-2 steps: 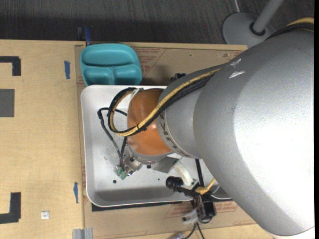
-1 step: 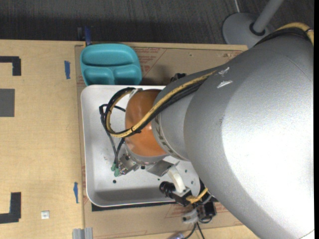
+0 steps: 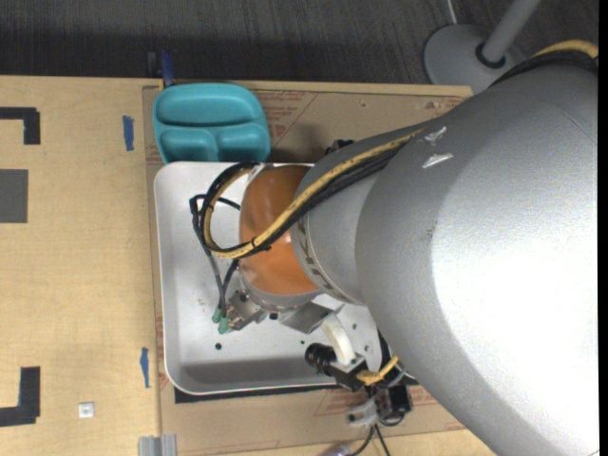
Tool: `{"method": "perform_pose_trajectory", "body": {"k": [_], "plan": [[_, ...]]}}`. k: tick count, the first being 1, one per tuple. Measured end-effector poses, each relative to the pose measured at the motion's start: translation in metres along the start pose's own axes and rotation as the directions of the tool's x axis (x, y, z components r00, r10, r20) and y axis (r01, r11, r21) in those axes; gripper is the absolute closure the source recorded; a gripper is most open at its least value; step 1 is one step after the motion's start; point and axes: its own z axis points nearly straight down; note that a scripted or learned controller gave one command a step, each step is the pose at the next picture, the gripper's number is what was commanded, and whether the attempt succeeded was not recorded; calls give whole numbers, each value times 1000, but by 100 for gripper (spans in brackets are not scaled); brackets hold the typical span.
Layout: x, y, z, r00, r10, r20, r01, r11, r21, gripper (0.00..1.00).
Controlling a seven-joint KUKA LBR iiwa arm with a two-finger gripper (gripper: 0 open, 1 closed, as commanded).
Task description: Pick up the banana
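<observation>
My grey arm (image 3: 456, 245) reaches in from the right and covers most of the white bin (image 3: 180, 283). Its orange wrist band (image 3: 271, 226) hangs over the bin's middle. The gripper lies beneath the wrist, hidden by the arm's own body. The wrist's flange and cable fittings (image 3: 242, 312) sit low over the bin floor. I see no banana on the bare strip of the bin at the left and front.
A teal divided tray (image 3: 211, 122) stands just behind the bin's far edge. Black and yellow cables (image 3: 214, 226) loop off the wrist over the bin's left part. Blue tape marks dot the brown bench (image 3: 76, 255) at the left.
</observation>
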Motion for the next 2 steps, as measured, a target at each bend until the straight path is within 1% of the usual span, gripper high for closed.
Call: {"method": "perform_pose_trajectory", "body": {"k": [2], "plan": [[0,1,-19,1000,0,1,0,1000,-3,100]]}}
